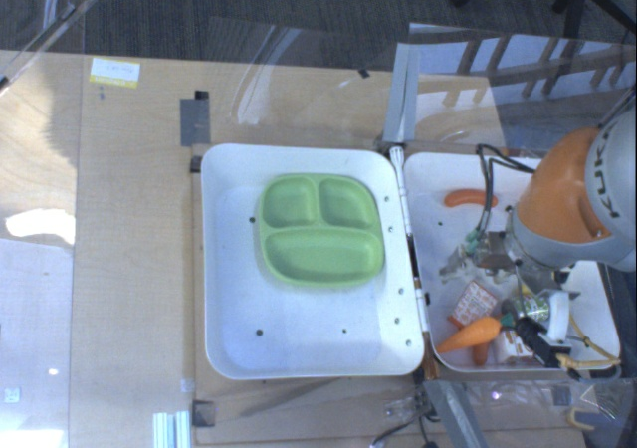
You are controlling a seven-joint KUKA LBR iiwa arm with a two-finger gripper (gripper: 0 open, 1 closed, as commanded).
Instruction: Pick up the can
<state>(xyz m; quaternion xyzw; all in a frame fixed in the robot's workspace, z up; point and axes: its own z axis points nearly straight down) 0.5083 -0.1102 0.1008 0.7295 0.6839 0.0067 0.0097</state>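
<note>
Camera view shows the counter point(129, 267) carrying two white bins side by side: the left bin point(299, 346) holds a green tray point(320, 232) with three compartments, set toward its upper half, and the right bin point(438, 187) holds the clutter the arm point(577, 202) is working in. The arm comes in from three o'clock and bends down over the right bin, so its wrist covers much of the bin's middle; I judge it is placed there to reach the things heaped at the bin's five o'clock corner. The claw point(532, 322) hangs low among those things, and whether it is open or closed I cannot tell, since cables and the wrist body hide it. Just beside it, toward five o'clock of the bin, a small round metallic end with a greenish label looks like the can point(535, 312); it seems to lie tipped with one end facing up toward the camera, so its long axis probably runs away from the lens, but it is too small and crowded to be sure. A carrot point(470, 334) lies at seven o'clock of the can, pointing its tip to the left, with a packet point(476, 301) just above it. A sausage point(468, 199) lies well apart at the bin's eleven o'clock.
</note>
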